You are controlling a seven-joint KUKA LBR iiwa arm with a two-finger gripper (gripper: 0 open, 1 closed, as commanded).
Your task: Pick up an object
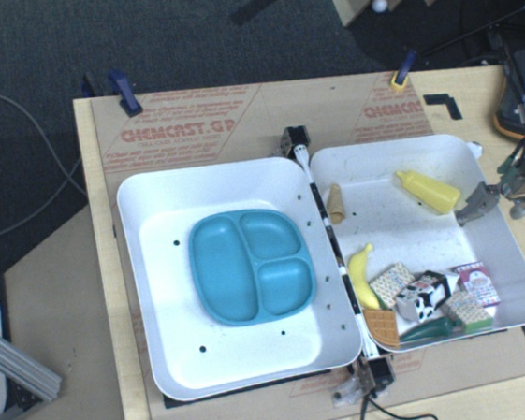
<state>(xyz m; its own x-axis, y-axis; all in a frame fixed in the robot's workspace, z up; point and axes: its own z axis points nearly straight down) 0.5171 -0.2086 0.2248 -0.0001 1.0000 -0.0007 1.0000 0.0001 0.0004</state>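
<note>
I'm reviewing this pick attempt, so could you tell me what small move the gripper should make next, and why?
Probably a short move inward over the yellow bottle. The gripper sits at the right bin's right rim, holding nothing, and the bottle lies alone just beside it, apart from the cluttered pile.

Blue plate, yellow banana, white bins

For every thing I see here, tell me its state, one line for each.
Blue tray: lying flat in the left bin, its compartments bare.
Yellow bottle: lying on its side in the right bin.
Banana: lying by the right bin's left wall.
Small cartons: piled at the right bin's near end.
Gripper: at the right bin's right rim, holding nothing visible.
</note>
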